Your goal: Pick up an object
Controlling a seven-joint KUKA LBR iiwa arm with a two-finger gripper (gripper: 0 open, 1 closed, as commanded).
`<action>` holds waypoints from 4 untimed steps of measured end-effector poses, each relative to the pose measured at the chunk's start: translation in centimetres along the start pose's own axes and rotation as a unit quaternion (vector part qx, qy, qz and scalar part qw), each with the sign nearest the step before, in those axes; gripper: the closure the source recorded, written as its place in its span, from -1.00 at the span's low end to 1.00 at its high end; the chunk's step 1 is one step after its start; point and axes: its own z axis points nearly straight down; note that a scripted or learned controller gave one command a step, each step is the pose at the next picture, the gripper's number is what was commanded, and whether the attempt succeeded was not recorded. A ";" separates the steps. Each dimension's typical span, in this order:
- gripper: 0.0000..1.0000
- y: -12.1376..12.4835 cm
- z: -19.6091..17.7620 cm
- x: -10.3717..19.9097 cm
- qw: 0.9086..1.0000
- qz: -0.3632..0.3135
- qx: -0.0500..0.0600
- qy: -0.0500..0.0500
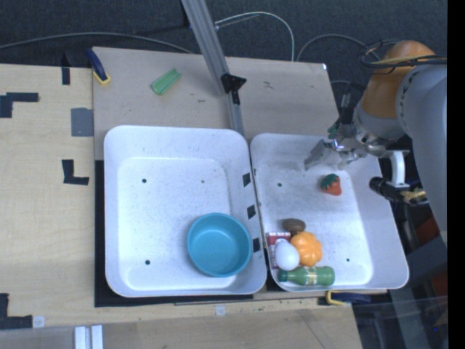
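- The arm (407,93), grey with an orange band, reaches in from the right over the far part of the right bin (378,267); its gripper (325,153) hangs above the bin's far end, fingers spread apart and pointing left, nothing between them
- A strawberry (331,185), red with a green top, lies on the right bin's floor just near of the gripper, apart from the fingers; it sits alone, well apart from the other items in that bin
- At the near left corner of the right bin a cluster lies close together: a small brown object (293,225) farthest; an orange fruit-like piece (307,247) just near of it; a white egg-shaped piece (287,256) touching the orange one on its left; a red and white item (276,238) partly hidden behind the egg shape; a green bottle (308,275) lying on its side along the near wall
- The left bin (123,187) holds a blue bowl (219,244), upright, in its near right corner
- On the bench (283,93) beyond the bins a green block (166,81) lies to the left; a blue and yellow clamp (96,65) sits at the far left corner
- A grey metal pole (207,35) slants down from the far edge to the gap between the two bins
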 end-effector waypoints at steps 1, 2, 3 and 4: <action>-1.00 0.0 1.6 0.1 1.000 0.000 -0.002 -0.001; 1.00 0.0 0.5 0.2 1.000 -0.001 -0.002 -0.001; 1.00 -0.8 -4.9 0.6 1.000 0.001 -0.006 -0.001; 1.00 -0.6 -11.3 0.9 1.000 0.000 -0.007 -0.001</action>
